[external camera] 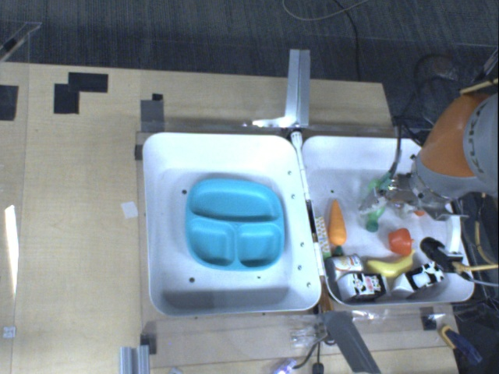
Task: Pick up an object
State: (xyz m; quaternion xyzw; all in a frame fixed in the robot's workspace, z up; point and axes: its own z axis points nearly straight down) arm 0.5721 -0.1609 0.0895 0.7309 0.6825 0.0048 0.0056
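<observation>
The gripper (380, 199) hung over a small green object (372, 223) in the right bin (343, 150), grip state indeterminable; the piece appeared light, rigid, best pinched across its middle.

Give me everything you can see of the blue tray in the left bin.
The tray is light blue, looks like smooth plastic, and has rounded corners. It has three compartments: one wide one along the far side and two smaller ones side by side nearer the camera. It lies flat, open side up, about mid-floor in the left bin, slightly skewed to the walls. Nothing sits in it or touches it but the bin floor.
</observation>
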